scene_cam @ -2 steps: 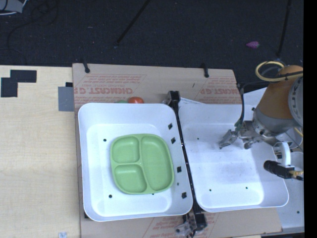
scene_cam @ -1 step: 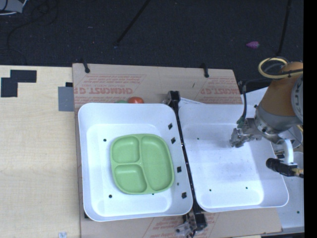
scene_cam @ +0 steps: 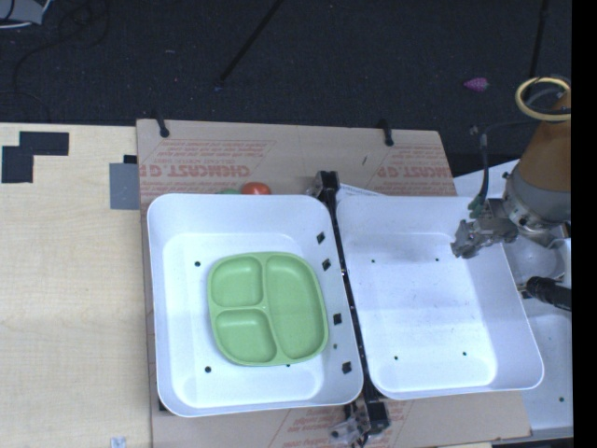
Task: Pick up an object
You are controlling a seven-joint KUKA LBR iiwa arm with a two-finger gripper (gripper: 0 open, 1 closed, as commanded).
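Observation:
A light green divided plate [scene_cam: 268,308] with three compartments lies flat in the left white bin [scene_cam: 177,250]. The arm comes in from the right, its orange band at the upper right. My gripper [scene_cam: 469,238] hangs over the right bin's [scene_cam: 438,362] far right edge, well away from the plate. It is small and dark against the bin wall. Nothing shows between its tips.
A small red and green object [scene_cam: 250,189] lies on the cardboard just behind the left bin. A black divider with clips [scene_cam: 338,287] runs between the bins. Cables [scene_cam: 550,292] trail beside the right bin. Pale wooden bench surface [scene_cam: 65,297] spreads to the left.

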